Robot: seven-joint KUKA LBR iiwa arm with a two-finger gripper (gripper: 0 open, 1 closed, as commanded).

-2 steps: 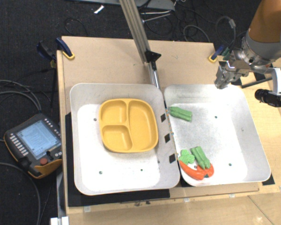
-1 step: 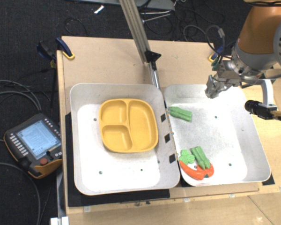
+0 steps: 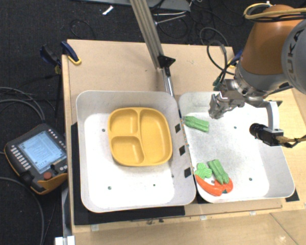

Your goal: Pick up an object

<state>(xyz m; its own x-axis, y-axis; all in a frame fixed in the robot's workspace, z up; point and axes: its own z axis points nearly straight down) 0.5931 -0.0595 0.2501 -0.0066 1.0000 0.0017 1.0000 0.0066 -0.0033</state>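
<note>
Black floor strewn with cables surrounding the counter (image 3: pixel 117 65), claw (image 3: pixel 218 107) hovering, grip state impossible to tell, just beside green toy (image 3: pixel 196 123), presumably lining up a pick.

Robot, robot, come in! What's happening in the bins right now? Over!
Gripper over right bin, holding nothing visible. Green toy just beside it, untouched. Carrot toy at near edge. Yellow tray in left bin. Nothing blocking.

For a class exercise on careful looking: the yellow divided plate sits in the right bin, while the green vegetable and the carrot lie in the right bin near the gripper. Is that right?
Not quite. The camera view shows the yellow divided plate in the left bin, not the right. The green vegetable and the carrot do lie in the right bin, with the gripper nearby.
</note>
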